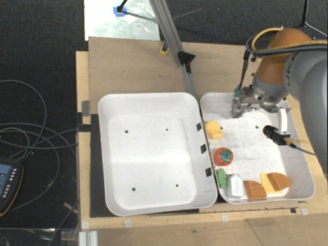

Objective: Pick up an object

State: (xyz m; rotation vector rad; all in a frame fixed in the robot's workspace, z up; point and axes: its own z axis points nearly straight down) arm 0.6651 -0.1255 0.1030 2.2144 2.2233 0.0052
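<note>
Camera view has the gripper low at the right bin's far edge, over bare floor, nothing seen in its grasp; released or clenched, I cannot tell. It looks like the approach step. Next it needs to shift to a target, perhaps the yellow toy by the left edge.

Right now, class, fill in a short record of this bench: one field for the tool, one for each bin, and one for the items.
tool: over the far end of the right bin, apart from all items
left bin: white, shallow
right bin: white, shallow, holds every item
near the shared wall: yellow toy, red round item, green item
near edge: pale grey item, brown waffle piece, yellow-brown piece
</note>
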